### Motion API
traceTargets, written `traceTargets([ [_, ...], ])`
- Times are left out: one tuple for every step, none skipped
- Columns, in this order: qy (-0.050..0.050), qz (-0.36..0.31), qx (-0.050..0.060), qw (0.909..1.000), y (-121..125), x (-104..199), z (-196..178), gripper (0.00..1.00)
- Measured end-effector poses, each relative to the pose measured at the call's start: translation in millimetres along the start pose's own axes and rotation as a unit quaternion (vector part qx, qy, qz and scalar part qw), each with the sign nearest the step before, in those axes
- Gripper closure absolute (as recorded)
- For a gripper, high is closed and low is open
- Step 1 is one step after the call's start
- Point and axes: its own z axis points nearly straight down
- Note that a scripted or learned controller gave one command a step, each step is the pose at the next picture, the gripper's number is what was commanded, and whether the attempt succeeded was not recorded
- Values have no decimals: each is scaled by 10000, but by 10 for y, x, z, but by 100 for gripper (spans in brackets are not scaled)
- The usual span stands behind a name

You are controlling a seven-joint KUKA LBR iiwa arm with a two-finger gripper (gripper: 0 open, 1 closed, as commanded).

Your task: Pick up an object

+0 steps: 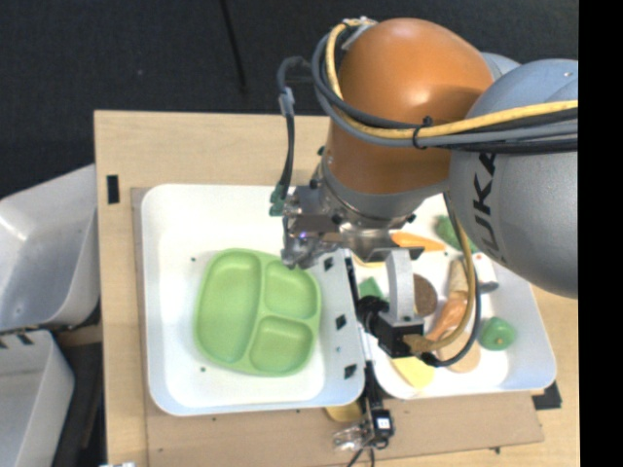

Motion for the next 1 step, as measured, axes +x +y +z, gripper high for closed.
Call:
traceTargets([
  [-35, 58, 45, 10000, 7, -727, 460, 100],
])
